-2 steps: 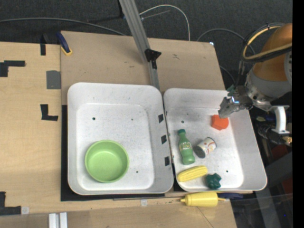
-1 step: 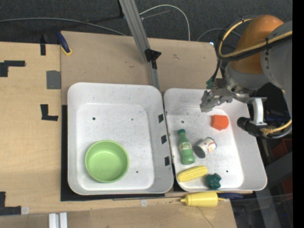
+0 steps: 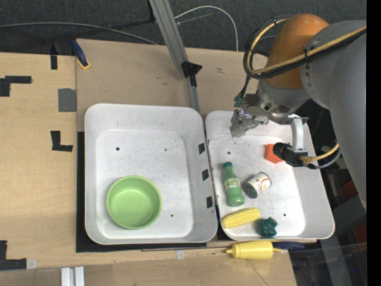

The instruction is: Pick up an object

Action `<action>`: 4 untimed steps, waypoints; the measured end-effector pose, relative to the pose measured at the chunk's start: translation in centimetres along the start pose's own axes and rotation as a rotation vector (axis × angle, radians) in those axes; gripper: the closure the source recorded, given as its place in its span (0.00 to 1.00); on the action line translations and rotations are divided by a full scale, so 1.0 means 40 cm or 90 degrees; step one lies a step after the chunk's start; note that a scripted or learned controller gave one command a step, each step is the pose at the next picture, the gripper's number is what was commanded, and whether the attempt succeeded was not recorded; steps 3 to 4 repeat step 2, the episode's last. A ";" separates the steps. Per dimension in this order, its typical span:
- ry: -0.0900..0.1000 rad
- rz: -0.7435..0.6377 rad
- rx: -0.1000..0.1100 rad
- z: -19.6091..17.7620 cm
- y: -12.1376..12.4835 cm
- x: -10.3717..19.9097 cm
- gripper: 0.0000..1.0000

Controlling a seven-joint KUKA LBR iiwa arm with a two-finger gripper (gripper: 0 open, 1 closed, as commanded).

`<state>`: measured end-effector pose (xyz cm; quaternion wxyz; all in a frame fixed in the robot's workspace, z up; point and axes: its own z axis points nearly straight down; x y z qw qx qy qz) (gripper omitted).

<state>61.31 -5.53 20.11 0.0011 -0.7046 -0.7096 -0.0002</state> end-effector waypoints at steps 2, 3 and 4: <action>0.000 0.000 -0.002 -0.076 0.107 0.263 1.00; 0.000 0.000 -0.002 -0.076 0.107 0.263 1.00; 0.000 0.000 -0.002 -0.076 0.107 0.263 1.00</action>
